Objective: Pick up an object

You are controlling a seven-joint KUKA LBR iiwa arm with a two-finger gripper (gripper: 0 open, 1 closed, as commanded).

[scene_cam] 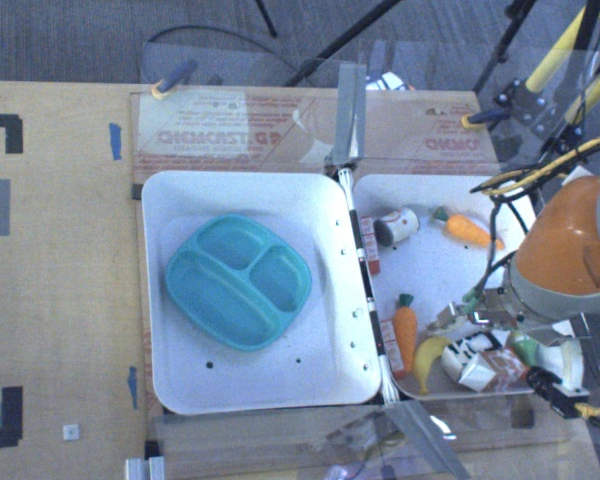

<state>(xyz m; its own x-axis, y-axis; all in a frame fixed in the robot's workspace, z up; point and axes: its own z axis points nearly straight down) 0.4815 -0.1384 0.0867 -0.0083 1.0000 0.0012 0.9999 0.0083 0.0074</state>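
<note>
My gripper (470, 320) hangs low over the front of the right bin (430, 268), below the arm's orange band (570, 236). It is just above a pile of small items. A yellow banana (427, 362) lies at the front, with a black-and-white piece (474, 354) and a brownish packet (502, 369) beside it. A carrot (405, 334) lies upright along the bin's left wall. Nearer the back are a second carrot (467, 231) and a small white cup (396, 226) on its side. The arm's body hides the bin's right part.
The left bin (180, 368) holds a teal divided plate (239, 281). A ridge with small cards (365, 268) separates the two bins. Cables (540, 173) hang near the arm at the right. Cardboard (230, 138) lies behind the bins.
</note>
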